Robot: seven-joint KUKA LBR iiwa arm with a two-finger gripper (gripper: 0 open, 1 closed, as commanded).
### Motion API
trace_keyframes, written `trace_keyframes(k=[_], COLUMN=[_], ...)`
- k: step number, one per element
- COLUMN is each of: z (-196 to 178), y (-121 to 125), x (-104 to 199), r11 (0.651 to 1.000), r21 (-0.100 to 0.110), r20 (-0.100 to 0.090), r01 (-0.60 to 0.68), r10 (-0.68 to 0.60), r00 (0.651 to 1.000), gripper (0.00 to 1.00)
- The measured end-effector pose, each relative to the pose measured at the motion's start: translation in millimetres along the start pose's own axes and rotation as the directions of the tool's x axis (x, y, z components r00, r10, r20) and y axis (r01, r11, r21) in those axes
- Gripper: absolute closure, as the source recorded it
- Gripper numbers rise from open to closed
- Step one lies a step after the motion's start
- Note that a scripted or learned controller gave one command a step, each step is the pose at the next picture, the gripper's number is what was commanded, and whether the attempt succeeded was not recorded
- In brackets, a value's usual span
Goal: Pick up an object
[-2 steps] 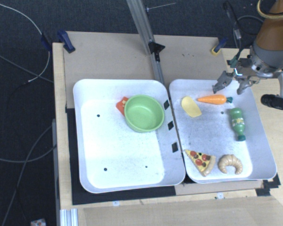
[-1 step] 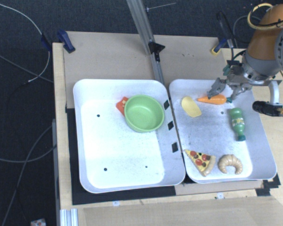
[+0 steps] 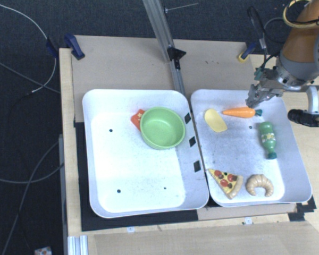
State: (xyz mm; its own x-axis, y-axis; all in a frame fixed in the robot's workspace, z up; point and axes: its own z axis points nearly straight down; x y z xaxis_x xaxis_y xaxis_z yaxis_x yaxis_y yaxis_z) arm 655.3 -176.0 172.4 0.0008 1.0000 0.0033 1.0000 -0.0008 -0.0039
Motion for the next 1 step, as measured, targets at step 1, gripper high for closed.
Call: trace_keyframes(k=[1], z=[-67.6], y=[5.4], x=[-3.6], r11=[1.0], r21=[-0.015], r20=[0.005], r01=[0.002], r10=[-0.002], r00=[1.0], gripper=[1.0])
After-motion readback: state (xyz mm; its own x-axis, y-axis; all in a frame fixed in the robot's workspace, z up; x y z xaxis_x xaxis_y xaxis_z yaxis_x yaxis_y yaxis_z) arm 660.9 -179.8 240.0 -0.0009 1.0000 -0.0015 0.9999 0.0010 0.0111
